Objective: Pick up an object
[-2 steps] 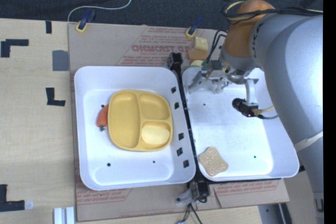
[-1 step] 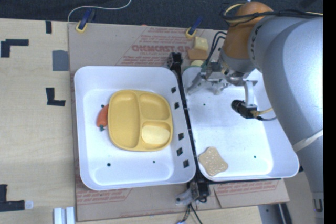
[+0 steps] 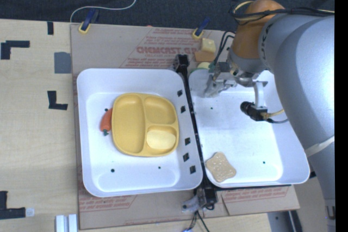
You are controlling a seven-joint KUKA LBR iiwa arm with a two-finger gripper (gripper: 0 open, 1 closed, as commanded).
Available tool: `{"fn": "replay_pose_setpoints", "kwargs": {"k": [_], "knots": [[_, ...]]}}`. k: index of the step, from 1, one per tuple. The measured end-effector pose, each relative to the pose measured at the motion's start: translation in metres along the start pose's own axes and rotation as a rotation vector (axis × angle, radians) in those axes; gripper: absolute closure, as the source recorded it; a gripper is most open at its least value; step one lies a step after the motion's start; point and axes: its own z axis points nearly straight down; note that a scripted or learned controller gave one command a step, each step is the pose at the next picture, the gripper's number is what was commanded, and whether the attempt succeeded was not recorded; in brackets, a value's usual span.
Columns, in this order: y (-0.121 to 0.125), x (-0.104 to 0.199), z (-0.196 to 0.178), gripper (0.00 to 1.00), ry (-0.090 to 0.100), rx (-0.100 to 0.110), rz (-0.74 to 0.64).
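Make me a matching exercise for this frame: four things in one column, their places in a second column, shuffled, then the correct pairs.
Things:
1. yellow divided plate
2. cracker
3. orange carrot-like toy
4. claw

Places:
A. near corner of the right bin
B. far left corner of the right bin
C. middle of the left bin
D. tucked against the plate's left edge

Pairs: 1-C, 2-A, 3-D, 4-B

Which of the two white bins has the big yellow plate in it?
The left bin. The yellow divided plate lies in its middle, with a small orange thing tucked at its left edge. The right bin holds a tan cracker-like piece near its front corner.
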Motion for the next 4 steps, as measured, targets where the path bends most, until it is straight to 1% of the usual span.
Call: {"fn": "replay_pose_setpoints", "kwargs": {"k": [1, 2, 3, 4], "knots": [[0.0, 0.0, 0.0, 0.0, 0.0, 0.0, 0.0], [-0.014, 0.001, 0.01, 0.0, 0.001, -0.001, 0.001], [0.0, -0.002, 0.01, 0.0, 0.0, 0.004, -0.001], [0.0, -0.001, 0.0, 1.0, 0.001, -0.001, -0.001]]}}
